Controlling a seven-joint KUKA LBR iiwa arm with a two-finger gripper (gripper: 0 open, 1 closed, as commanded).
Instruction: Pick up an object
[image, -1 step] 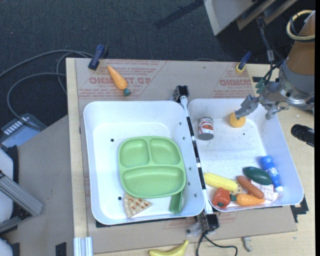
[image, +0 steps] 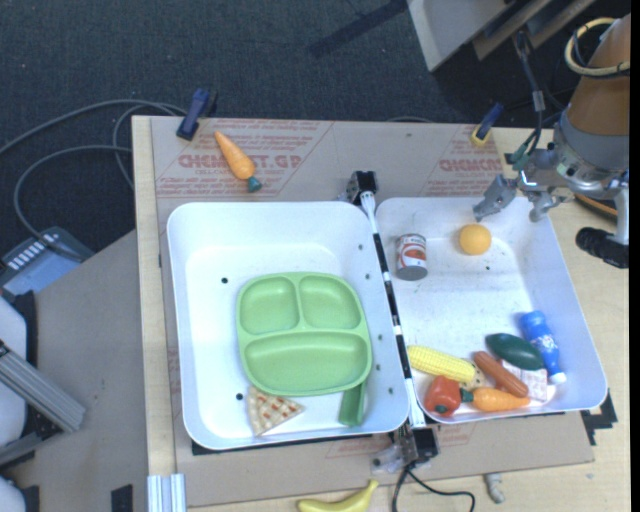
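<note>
Gripper spread, released, nothing betw. fingers, hovering at far edge of right white bin. Nearest target: small round orange ball, just below it. You risk it rolling off on finger contact; small metal can nearby.

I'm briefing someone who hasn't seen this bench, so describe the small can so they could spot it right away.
Start at the right white bin, the one nearest the arm. The small can sits in its upper left part, close to the divider between the bins. It is a silver cylinder with a red label, left of the round orange ball and apart from the food pile below.
</note>
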